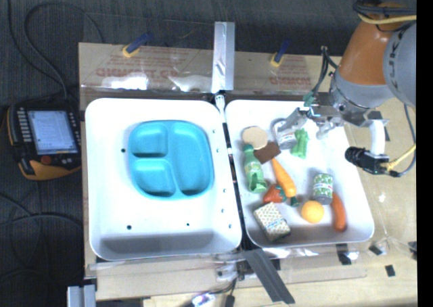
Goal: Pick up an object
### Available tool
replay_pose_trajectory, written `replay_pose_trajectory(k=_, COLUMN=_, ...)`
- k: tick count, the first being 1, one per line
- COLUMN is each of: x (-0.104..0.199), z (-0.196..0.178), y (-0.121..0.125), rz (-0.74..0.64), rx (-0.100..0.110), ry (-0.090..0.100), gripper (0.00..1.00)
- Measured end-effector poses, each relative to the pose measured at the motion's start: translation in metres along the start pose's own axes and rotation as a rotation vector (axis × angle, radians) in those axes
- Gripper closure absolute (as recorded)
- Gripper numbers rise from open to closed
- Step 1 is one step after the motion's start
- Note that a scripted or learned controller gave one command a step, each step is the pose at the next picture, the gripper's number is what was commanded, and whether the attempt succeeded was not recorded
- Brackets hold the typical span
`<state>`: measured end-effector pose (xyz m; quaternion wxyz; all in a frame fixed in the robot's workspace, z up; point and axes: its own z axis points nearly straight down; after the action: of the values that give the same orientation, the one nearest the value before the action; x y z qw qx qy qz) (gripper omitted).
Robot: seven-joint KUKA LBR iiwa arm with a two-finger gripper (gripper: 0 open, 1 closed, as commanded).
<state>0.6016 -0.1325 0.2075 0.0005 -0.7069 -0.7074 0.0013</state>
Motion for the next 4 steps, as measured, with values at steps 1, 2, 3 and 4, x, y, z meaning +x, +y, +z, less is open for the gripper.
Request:
replay_pose_trajectory(k=1, x=0.018, z=0.116, y=-0.016, rz=-0.068, rx=-0.004, ry=-0.001, gripper=0.00)
replay_pose_trajectory(k=2, x=0.018, z=0.109, y=-0.016, rz=-0.066, rx=-0.005, ry=-0.002, gripper=1.00)
replay_pose_trajectory(k=3, x=0.044, z=0.016, y=-0.008, rz=-0.252, rx=-0.002, ry=0.000, gripper=1.00)
replay_pose_trajectory(k=4, x=0.044, z=0.016, y=-0.009, rz=-0.252, rx=-0.002, ry=0.000, gripper=0.00)
